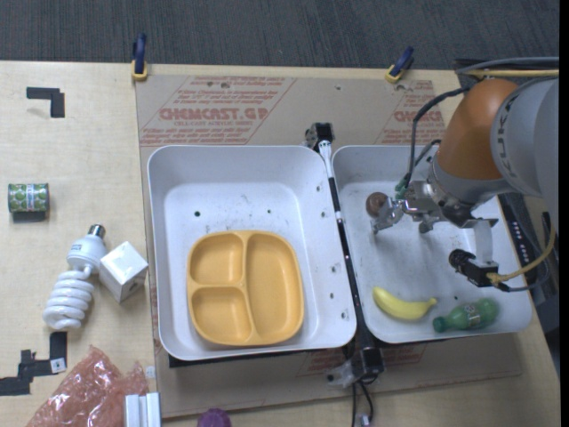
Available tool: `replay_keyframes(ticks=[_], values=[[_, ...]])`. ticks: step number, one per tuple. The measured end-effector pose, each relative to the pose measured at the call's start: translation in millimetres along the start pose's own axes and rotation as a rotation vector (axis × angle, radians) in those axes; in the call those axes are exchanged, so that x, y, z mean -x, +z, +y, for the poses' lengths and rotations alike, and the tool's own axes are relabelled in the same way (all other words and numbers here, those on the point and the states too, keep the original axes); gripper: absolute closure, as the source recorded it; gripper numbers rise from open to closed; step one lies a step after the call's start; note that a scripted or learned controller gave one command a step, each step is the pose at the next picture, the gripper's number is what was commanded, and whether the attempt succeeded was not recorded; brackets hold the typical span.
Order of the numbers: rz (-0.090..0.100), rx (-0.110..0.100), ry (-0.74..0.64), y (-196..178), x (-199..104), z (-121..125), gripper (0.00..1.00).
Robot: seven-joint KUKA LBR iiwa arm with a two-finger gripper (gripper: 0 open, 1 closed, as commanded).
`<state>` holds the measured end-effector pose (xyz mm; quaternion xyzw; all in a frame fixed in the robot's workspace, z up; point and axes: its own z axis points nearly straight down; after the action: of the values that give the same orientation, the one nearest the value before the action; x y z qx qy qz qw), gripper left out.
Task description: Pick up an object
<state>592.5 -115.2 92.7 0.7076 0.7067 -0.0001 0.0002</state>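
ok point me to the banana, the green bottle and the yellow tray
banana [404, 304]: camera view, the middle of its curved body, right bin.
green bottle [466, 316]: camera view, the middle of the bottle lying on its side.
yellow tray [274, 283]: camera view, the floor of its large right compartment, left bin.

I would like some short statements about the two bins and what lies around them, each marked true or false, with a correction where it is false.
1. The yellow divided tray lies in the left bin. True.
2. The banana lies in the left bin. False: it lies in the right bin, near its front edge.
3. The green bottle lies beside the banana in the right bin. True.
4. The spiral light bulb lies inside the yellow divided tray. False: it lies on the bench, left of both bins.
5. The gripper is over the right bin. True.
6. The gripper holds the banana. False: the banana lies on the bin floor, apart from it.
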Motion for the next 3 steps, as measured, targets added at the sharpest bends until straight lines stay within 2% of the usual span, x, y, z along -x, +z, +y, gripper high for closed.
replay_keyframes(ticks=[1,2,3], values=[[-0.001,0.002,0.002,-10.2,1.0,0.7,1.0],[-0.001,0.002,0.002,-10.2,1.0,0.6,0.0],[0.0,0.0,0.001,0.3,-13.2,-64.4,0.0]])
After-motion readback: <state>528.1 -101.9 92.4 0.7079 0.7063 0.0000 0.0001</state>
